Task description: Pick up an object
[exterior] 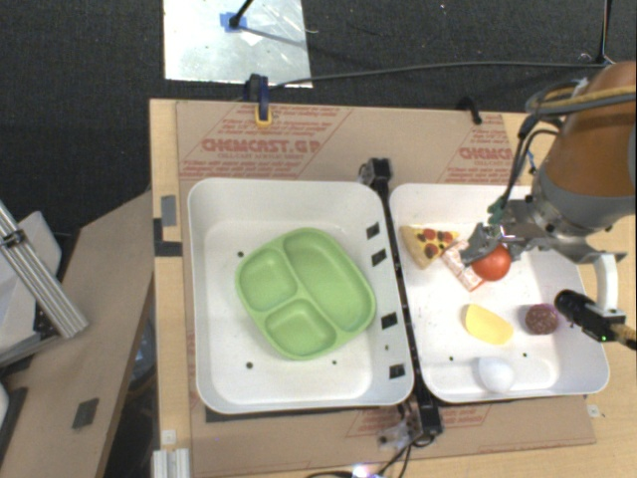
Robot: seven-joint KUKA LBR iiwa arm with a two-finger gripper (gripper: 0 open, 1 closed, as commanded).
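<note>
while end effector [485, 250] hovers | tomato [492, 264] round, no long axis

Right bin [572, 371] contents: red tomato-like ball [492, 264] near centre, touching a small red-and-white packet [463, 267] at its 9 o'clock. Pizza slice [428, 243], yellow with red dots, lies flat at 10 o'clock. Yellow lemon-like piece [487, 324] at 6 o'clock, dark maroon ball [541, 319] at 4 o'clock, white round object [495, 374] against the near wall.
</note>
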